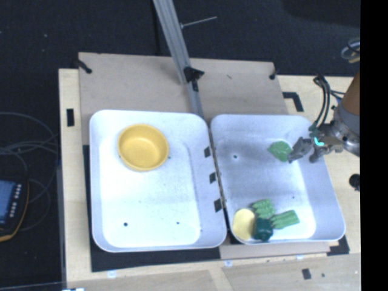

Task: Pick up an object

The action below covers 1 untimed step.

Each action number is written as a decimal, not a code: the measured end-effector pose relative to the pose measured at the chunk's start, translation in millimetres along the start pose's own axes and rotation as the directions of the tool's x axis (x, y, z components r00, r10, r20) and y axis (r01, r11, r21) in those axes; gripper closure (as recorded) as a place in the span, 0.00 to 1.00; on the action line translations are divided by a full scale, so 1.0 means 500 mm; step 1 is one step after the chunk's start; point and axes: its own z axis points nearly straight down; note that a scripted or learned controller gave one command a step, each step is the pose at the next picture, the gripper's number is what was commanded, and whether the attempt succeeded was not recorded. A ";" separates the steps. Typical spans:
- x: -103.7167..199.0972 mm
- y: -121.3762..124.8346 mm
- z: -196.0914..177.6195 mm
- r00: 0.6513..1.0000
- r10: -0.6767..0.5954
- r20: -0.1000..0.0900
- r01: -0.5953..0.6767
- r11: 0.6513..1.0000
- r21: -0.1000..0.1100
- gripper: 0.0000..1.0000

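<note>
From my remote station I see two shallow white bins side by side on a pale bench. Nearest the camera, in the right bin [315, 193], a small cluster sits against the near edge toward its near left corner: a pale yellow round piece [244, 222], a dark green block [263, 228] touching it, and light green ridged pieces [276, 214] just behind. Farther back in the right bin, a light green object [279, 150] lies near the far right corner (its exact shape is too blurred to tell). The gripper [305, 151] is just beside this object on its right; I cannot tell how its fingers stand. In the left bin [109, 211], a yellow bowl [143, 147] sits upright near the far left corner.
</note>
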 end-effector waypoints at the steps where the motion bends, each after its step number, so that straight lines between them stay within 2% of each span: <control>1: 0.000 0.000 0.000 1.000 0.000 0.000 0.000 1.000 0.000 0.00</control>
